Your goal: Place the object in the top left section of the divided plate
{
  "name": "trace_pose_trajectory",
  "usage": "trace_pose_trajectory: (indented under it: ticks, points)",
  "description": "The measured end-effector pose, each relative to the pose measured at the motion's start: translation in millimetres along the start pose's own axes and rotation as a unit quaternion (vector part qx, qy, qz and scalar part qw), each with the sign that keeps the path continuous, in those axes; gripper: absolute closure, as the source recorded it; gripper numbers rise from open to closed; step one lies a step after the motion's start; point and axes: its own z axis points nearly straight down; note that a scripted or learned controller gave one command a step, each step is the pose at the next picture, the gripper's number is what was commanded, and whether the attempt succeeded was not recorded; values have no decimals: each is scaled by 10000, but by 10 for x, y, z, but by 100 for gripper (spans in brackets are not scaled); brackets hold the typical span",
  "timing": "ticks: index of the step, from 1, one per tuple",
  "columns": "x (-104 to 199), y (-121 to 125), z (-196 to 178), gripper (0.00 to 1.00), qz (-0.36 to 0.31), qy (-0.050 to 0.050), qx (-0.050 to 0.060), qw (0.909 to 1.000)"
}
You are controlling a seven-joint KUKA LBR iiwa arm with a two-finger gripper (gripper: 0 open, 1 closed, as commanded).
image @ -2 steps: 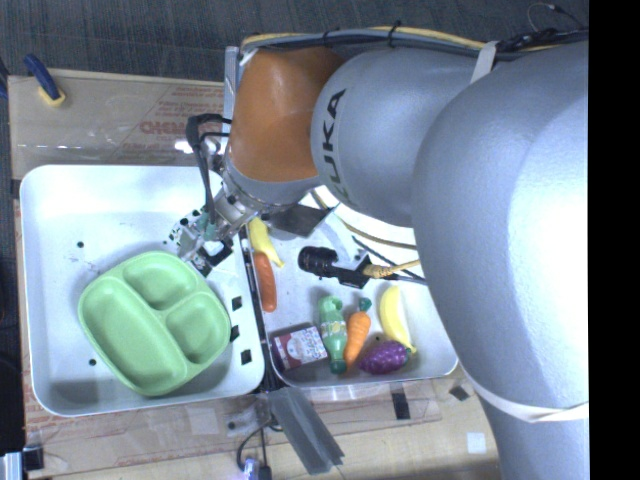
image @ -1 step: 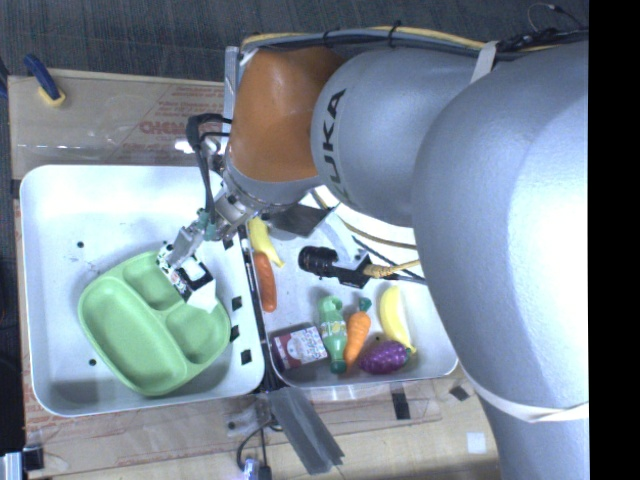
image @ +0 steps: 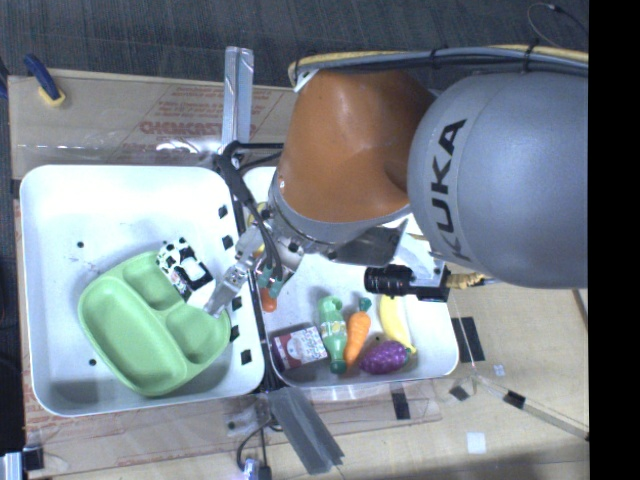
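A light green divided plate (image: 140,343) lies tilted in the left bin (image: 60,208). A small black-and-white object (image: 183,266) rests at the plate's upper right edge, on the rim of the small upper section. My gripper (image: 247,280) hangs over the wall between the two bins, just right of that object. It stands open, and one silver finger (image: 227,288) reaches down-left close to the object without gripping it. The arm's big orange and grey body hides much of the right bin's top.
In the right bin (image: 440,353) lie a red packet (image: 299,347), a green bottle (image: 331,319), a carrot (image: 356,336), a banana (image: 396,320) and purple grapes (image: 383,356). A small orange item (image: 268,290) sits under the gripper by the divider.
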Motion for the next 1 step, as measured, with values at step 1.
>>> trace_pose_trajectory:
  ticks: [1]
  points:
    - [-545, -170, -389, 0, -915, -9, -2, 9958]
